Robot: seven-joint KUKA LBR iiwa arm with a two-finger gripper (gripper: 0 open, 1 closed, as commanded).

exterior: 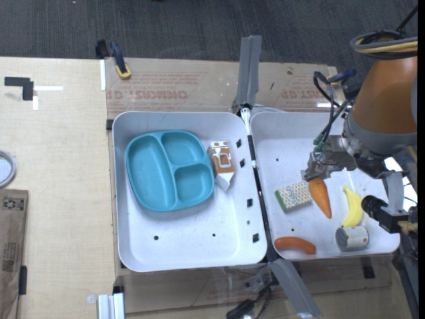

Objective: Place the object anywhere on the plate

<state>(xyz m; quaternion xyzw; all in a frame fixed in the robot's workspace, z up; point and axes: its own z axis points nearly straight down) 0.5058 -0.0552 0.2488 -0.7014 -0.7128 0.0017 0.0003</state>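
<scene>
gripper (317,171) above carrot (320,197)

The pale wooden desk (53,151) carries two white bins: the left bin (186,244) and the right bin (285,145), touching side by side. A brown paper bag (12,234) and a tape roll (4,169) lie at its left edge.
</scene>
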